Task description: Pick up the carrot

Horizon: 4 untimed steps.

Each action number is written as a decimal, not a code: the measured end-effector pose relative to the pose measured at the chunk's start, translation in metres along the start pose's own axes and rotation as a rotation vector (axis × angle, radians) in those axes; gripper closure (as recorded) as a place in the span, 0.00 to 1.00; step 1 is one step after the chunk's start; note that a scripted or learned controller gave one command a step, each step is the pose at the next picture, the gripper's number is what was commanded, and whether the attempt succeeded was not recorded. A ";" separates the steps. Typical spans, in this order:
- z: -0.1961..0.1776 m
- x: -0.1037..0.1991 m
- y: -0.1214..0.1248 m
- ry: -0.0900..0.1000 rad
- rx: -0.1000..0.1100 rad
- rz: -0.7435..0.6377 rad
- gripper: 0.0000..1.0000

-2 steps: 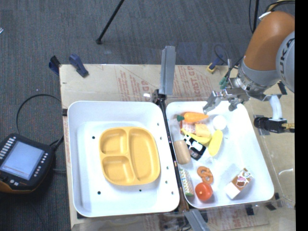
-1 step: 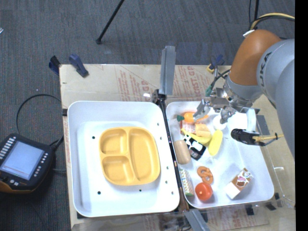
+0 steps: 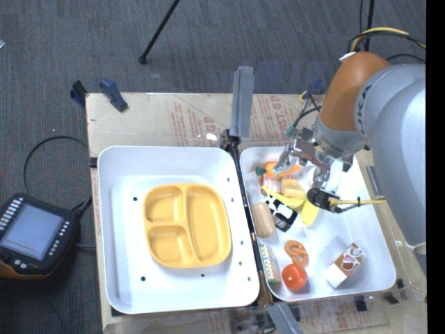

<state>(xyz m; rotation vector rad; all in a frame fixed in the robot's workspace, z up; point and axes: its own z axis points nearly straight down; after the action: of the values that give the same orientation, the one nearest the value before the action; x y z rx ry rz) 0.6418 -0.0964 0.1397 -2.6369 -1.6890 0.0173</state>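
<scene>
The carrot [image 3: 280,170] is a small orange piece with a green end, lying at the far left of the right bin [image 3: 375,245] among other toy foods. My gripper [image 3: 300,164] hangs low over that cluster, directly above and just right of the carrot. The wrist and its cables cover part of the carrot. Whether anything is held cannot be made out.
The right bin also holds a yellow banana [image 3: 307,209], a tan bread roll [image 3: 263,219], a pretzel [image 3: 297,250], a red tomato [image 3: 295,277], a small carton [image 3: 345,263] and a green-striped packet [image 3: 270,263]. The left bin [image 3: 118,186] holds a yellow divided plate [image 3: 186,225].
</scene>
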 end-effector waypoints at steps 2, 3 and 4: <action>0.033 0.011 -0.003 0.001 -0.004 -0.357 0.00; -0.010 0.009 -0.002 0.001 -0.011 -0.405 0.00; 0.049 -0.005 0.007 0.007 -0.008 -0.230 0.00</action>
<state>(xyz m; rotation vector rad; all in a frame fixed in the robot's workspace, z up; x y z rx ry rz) 0.6453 -0.1038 0.0903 -2.4266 -1.9820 -0.0002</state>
